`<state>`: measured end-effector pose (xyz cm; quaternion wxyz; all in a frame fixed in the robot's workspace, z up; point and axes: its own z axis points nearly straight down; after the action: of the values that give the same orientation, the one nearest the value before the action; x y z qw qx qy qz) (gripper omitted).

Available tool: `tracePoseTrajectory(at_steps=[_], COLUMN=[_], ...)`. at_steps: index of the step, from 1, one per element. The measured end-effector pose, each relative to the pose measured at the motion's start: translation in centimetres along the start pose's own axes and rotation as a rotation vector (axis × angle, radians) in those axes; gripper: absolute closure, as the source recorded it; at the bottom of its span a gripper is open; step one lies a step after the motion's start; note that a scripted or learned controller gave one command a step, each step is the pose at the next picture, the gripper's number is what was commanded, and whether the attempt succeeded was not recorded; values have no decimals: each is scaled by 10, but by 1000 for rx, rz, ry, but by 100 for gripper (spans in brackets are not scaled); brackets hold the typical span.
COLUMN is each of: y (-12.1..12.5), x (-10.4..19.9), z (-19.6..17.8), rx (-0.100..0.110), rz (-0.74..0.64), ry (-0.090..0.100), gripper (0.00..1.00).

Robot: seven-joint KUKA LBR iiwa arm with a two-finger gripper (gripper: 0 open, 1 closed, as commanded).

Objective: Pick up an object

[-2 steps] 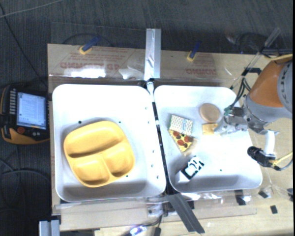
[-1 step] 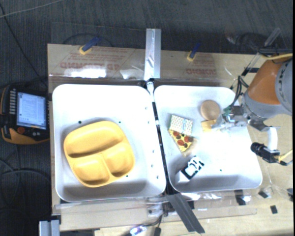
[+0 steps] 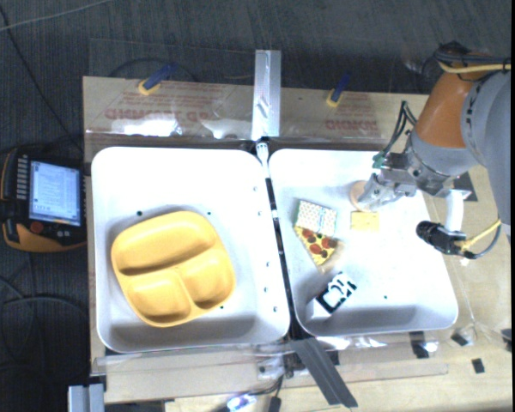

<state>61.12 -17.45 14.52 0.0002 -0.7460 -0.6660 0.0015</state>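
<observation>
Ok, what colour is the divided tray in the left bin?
Yellow. The divided tray shows best in the camera view, lying in the left bin.

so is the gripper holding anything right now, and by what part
Cannot be told. The gripper sits low in the right bin over a tan disc, its hold hidden.

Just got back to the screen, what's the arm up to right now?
The arm's gripper is down in the right bin, near its back edge, next to a small yellow block. A pizza slice toy, a patterned card and a black-and-white piece lie nearby. Nothing looks lifted yet. The left bin holds a yellow divided tray.
</observation>
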Motion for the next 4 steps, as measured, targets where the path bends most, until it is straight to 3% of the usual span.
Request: tracePoseTrajectory(at_steps=[1,2,3,4], y=[0,24,-20,-18], x=[0,22,-7,-5], z=[0,31,45,34], rx=[0,-1,-34,-40], rz=[1,-246,-252,-254], ry=[-1,-1,-2,-3], gripper=[0,0,0,100])
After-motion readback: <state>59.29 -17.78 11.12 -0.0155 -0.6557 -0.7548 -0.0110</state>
